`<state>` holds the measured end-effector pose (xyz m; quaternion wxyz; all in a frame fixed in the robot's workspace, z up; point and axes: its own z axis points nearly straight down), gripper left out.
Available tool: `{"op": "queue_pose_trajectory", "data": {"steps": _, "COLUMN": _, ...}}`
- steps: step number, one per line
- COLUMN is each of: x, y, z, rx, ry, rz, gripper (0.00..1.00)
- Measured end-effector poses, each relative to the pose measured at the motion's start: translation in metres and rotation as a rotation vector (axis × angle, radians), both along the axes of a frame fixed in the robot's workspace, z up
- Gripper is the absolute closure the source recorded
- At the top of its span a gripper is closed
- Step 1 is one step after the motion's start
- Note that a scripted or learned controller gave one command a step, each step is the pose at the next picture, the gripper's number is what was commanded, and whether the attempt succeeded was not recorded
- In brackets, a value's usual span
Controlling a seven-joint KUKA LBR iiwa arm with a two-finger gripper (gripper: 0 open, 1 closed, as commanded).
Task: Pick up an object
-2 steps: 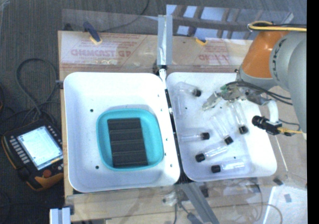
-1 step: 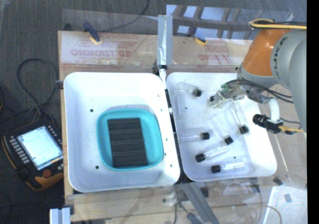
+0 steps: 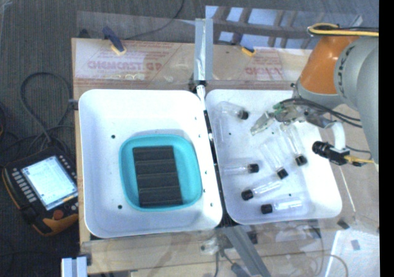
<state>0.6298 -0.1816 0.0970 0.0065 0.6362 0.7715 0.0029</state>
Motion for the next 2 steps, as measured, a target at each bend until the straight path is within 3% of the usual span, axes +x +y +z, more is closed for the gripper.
{"op": "queue_pose_trajectory", "data": {"steps": 1, "x": -0.013, "y": -0.033, "z": -0.006, "rx": 0.010, "ry": -0.001, "rz": 0.008, "gripper": 0.00}}
{"op": "queue_pose_trajectory", "data": {"steps": 2, "x": 0.038, "y": -0.032, "z": -0.007, "rx": 0.019, "ry": 0.023, "rz": 0.055, "gripper": 0.00}}
